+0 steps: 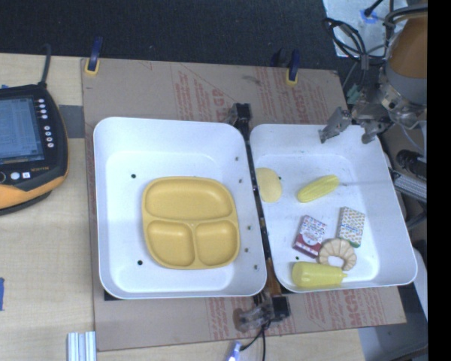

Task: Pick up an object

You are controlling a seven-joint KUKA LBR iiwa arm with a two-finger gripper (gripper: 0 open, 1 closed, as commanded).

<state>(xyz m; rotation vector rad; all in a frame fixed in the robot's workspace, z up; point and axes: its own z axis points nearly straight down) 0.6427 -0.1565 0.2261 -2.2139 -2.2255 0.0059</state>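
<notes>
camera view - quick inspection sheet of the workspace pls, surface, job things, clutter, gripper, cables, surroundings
surface: brown board bears left bin and right bin, side by side
job's things: right bin holds corn cob, yellow disc, red packet, patterned packet, croissant, yellow block
clutter: yellow divided tray in left bin
grippers: gripper open, above right bin's far edge, holding nothing
cables: black cables by the arm
surroundings: teach pendant at left, blue clamps

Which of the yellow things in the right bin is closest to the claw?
The corn cob: it lies mid-bin, nearest the gripper.
</notes>
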